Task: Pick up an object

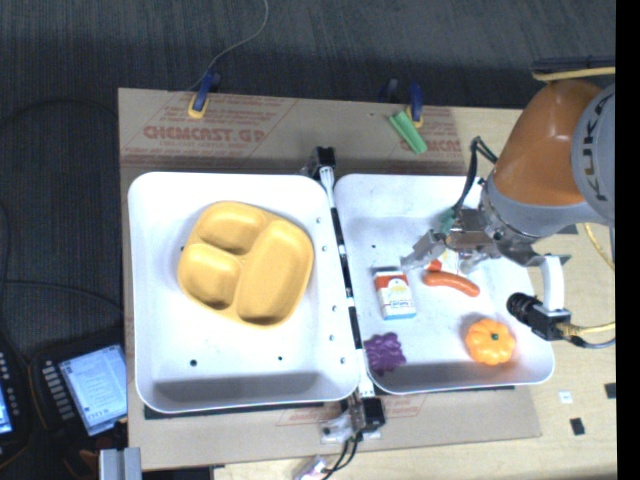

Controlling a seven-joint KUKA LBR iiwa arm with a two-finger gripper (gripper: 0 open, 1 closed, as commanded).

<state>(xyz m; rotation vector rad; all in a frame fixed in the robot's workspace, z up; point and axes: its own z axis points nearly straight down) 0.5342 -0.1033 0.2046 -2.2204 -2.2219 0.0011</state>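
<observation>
The objects to pick from lie in two white bins, and the left bin (pixel 150 268) holds just one: a big yellow three-lobed tray or mould (pixel 245 261), sitting a little left of its middle. A black hinge or clamp strip (pixel 340 258) runs between the bins, and the right bin (pixel 400 193) begins just past it. In that bin a small red and white carton (pixel 396 294) lies near the left side, with a purple bunch of grapes (pixel 383 351) nearer the front edge, close to the corner. Right of the carton is an orange-red sausage-shaped piece (pixel 452 283), lying almost level. The gripper (pixel 452 250) hangs just above the far side of that piece, its fingers (pixel 424 249) spread apart with nothing between them; whether they touch the piece cannot be told. Further right and nearer, a small orange pumpkin (pixel 490 340) rests by the front right corner. The grey arm with its orange band (pixel 545 153) fills the far right.
</observation>
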